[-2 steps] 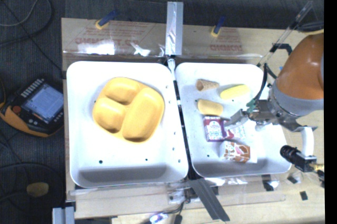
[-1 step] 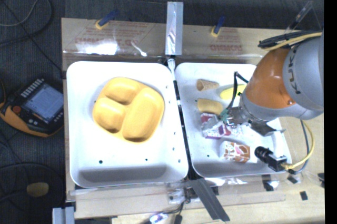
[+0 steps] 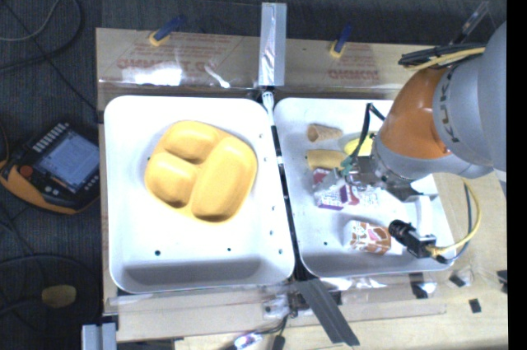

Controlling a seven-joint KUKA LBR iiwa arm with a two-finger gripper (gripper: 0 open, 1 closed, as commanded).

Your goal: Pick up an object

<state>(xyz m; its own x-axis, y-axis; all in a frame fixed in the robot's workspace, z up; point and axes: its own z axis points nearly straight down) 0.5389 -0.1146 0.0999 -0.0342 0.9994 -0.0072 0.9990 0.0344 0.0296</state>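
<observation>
Over the right-hand bin (image 3: 428, 262) the arm (image 3: 461, 114) bends down among a small litter of goods, its gripper (image 3: 356, 173) low above a purple-and-white packet (image 3: 336, 195). Whether that tool is apart or closed I cannot tell, for the wrist hides it, and nothing can be seen held. Near it lie a yellow piece (image 3: 324, 158), a small tan roll (image 3: 323, 131) toward the far wall, and a red-and-white pouch (image 3: 368, 236) toward the near wall. Across the divider, the left bin (image 3: 132, 258) carries a large yellow padded thing (image 3: 200, 169), well apart from the arm. I judge this the reaching step, with no pick secured; the next move calls for settling squarely on one item, most likely the packet, closing, then lifting straight.
</observation>
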